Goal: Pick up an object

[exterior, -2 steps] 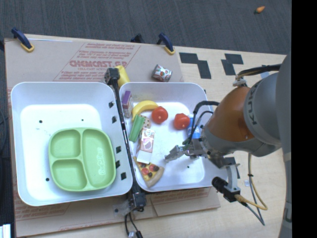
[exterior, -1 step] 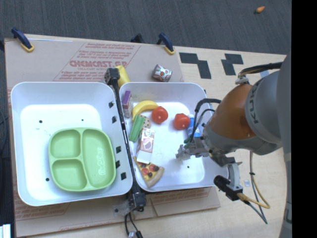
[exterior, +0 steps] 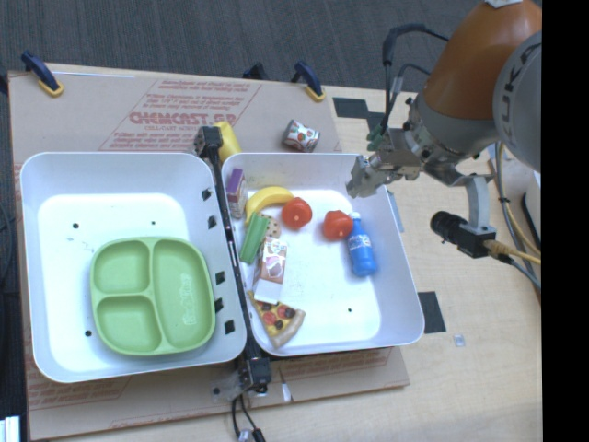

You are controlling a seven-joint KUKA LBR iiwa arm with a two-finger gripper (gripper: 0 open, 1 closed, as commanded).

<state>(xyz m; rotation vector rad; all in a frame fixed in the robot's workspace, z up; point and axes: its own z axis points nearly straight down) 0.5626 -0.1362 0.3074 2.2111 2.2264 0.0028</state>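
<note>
One hand (exterior: 364,177) above right bin (exterior: 398,274)

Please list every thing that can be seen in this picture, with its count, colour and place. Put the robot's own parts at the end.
bins: 2, white, side by side on bench
divided plate: 1, green, left bin
banana: 1, yellow, right bin, top
tomatoes: 2, red, right bin, middle
bottle: 1, blue, right bin, right side
pizza slice: 1, yellow-red, right bin, bottom
small can: 1, red-white, above right bin
clamps: 2, blue-yellow, board's top edge
arm: 1, grey-orange, right
pincer: 1, grey, over right bin's top right corner
</note>
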